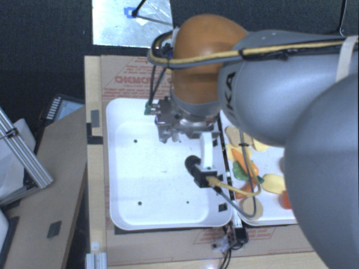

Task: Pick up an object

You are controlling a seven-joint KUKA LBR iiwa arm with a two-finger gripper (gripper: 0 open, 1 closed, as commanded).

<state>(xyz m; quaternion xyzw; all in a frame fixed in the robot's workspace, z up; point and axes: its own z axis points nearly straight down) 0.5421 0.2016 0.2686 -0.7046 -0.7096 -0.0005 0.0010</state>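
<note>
We see a dark textured floor (pixel 45 38) across the upper frame, with a shiny silver sheet (pixel 132 13) at top centre. At lower left we find a brown board (pixel 59 200) and a metal rail (pixel 22 156).

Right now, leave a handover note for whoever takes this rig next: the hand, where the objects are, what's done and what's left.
Hand: over the far part of the left bin; open or shut cannot be told, nothing seen held.
Things: yellow piece, orange piece, green piece and red piece lie in the right bin, partly hidden by the arm.
Done: no pick visible.
Left: probably shift to the right bin and pick one up; the yellow piece looks most exposed.
</note>
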